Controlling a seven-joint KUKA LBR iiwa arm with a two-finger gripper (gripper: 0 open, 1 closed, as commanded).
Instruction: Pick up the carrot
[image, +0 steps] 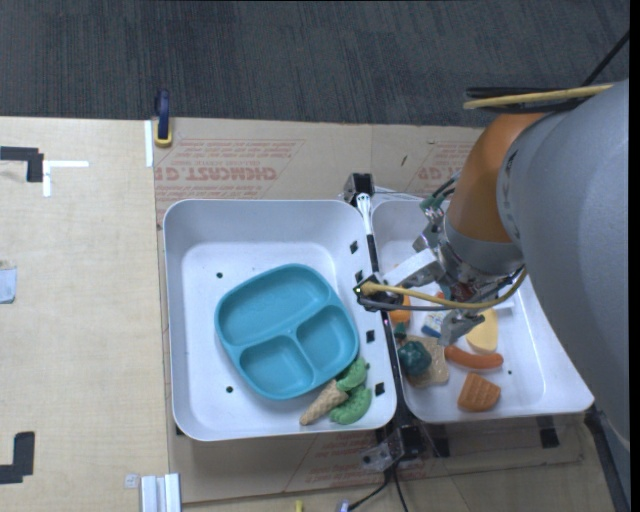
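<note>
grey and large, the arm (580, 250) is nearest the camera and covers most of the right side, with its orange band (485, 190) above the wrist. under the wrist, the gripper (445, 305) hangs low over the right bin (560, 385), among the food toys. whether it is released or clenched cannot be told from this view, because the wrist and some yellow cables (420, 294) hide it.

at the near side of the right bin lies an orange piece with ridges (479, 394). just behind it lies the carrot (472, 357), a long orange-red piece that rests flat on the bin floor, near the gripper but apart from it. a yellow wedge (485, 333) is beside the carrot, and a dark green piece (412, 355) lies on a tan slice (432, 368) to its left.

the left bin (190, 300) holds a blue tray (288, 330) with three compartments. a green toy (352, 392) and a beige cone (320, 405) lie at the near corner of the tray, touching each other.

both bins stand on cardboard (230, 165), and further back is the dark floor (300, 50).
</note>
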